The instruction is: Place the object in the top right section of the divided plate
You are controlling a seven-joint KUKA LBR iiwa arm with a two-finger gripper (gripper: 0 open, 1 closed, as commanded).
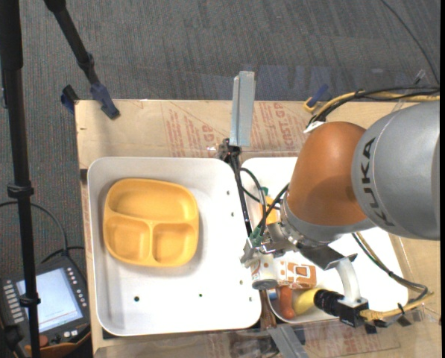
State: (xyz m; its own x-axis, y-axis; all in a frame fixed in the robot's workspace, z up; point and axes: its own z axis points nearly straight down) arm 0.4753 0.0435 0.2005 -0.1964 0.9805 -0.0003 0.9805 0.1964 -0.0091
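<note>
Camera view: yellow divided plate (152, 221) lies in the left bin (118, 312), toward nine o'clock. Arm (371, 174) covers the right bin (390, 278) at four o'clock; pincer (270, 263) state cannot be told.

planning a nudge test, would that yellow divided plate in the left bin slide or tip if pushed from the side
The yellow three-section plastic plate lies flat and low in the left white bin, so it would probably slide rather than tip. It looks rigid and moulded, so likely stiff, and light for its size. Its rounded raised rim may let a push slip off it.
</note>
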